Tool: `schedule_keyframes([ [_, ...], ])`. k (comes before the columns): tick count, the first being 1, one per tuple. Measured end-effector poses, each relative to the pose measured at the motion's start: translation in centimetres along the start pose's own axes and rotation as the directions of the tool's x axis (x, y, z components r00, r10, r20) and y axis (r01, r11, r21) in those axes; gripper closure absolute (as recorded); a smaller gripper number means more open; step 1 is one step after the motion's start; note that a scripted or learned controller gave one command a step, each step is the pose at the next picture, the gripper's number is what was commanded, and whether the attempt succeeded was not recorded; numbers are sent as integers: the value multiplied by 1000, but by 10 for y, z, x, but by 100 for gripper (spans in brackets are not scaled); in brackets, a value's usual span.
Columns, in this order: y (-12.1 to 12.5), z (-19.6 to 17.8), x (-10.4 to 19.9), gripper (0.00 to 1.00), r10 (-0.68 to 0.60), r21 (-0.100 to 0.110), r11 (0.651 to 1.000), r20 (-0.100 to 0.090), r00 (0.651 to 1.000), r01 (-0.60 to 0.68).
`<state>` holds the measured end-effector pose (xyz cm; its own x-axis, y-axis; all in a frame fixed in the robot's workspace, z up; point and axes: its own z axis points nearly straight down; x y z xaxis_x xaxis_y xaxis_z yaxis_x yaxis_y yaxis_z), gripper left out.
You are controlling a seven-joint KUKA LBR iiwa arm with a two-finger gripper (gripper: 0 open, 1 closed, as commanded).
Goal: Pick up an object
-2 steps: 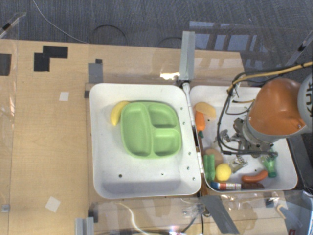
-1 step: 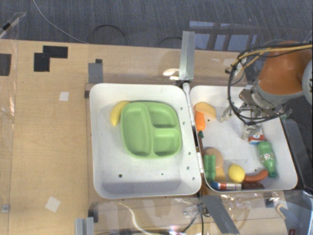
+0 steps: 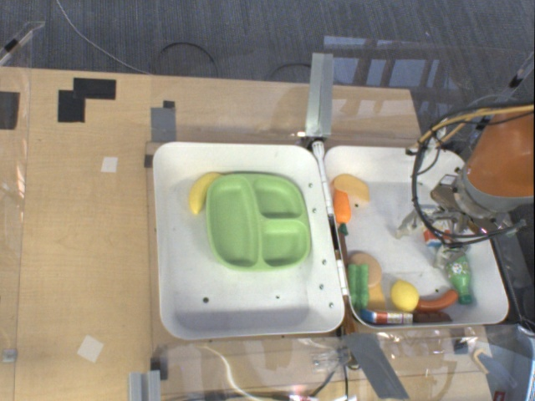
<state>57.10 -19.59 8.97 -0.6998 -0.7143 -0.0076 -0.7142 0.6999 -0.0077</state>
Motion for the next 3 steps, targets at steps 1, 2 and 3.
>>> schedule_keyframes([
  [1,10,-1,18,0,68,4,998,5,998,-68],
  [2,0,0,11,0,28,2,1000,1,1000,-28],
  [3,-10,0,4,0,0,3,1000,0,1000,0],
])
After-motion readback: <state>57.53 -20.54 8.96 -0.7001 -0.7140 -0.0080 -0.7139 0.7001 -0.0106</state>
